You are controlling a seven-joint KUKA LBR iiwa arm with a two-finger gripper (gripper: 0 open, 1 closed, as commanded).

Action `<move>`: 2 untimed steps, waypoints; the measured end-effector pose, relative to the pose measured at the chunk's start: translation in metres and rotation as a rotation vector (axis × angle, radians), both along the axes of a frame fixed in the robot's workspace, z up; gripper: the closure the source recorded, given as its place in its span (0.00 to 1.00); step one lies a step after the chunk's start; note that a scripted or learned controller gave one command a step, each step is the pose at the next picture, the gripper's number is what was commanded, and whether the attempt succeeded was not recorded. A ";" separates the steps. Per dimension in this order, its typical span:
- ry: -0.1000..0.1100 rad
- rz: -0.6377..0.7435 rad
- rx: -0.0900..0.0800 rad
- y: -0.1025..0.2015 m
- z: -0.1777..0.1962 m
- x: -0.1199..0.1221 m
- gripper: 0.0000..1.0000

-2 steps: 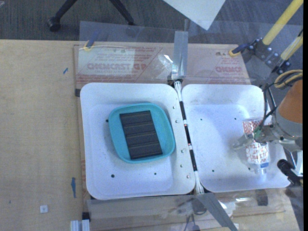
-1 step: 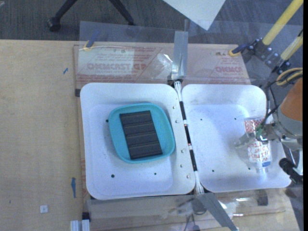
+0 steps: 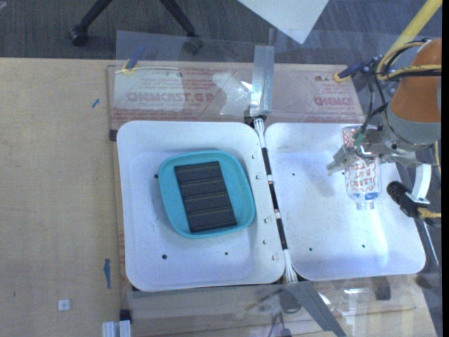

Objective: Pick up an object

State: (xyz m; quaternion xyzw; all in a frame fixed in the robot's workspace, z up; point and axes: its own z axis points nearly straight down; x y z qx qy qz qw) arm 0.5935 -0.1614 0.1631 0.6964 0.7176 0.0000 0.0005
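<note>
A clear plastic bottle (image 3: pixel 363 182) with a red-and-white label and a blue cap lies lengthwise at the upper right of the right bin (image 3: pixel 330 251). My gripper (image 3: pixel 360 152) is directly over the bottle's upper end and covers part of it. I cannot tell whether the bottle rests on the bin floor or is lifted. In the middle of the left bin (image 3: pixel 140 258) lies a teal tray (image 3: pixel 205 193) with a dark ribbed insert, far from the gripper.
The grey arm with its orange band (image 3: pixel 415 100) comes in over the right bin's far right corner, trailing yellow and black cables. A raised divider (image 3: pixel 270 188) separates the two bins. A taped clear sheet lies behind the bins.
</note>
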 end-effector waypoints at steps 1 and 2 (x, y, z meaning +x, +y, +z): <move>0.003 0.028 0.001 -0.008 -0.036 -0.033 1.00; 0.001 -0.031 0.000 0.034 0.031 -0.005 1.00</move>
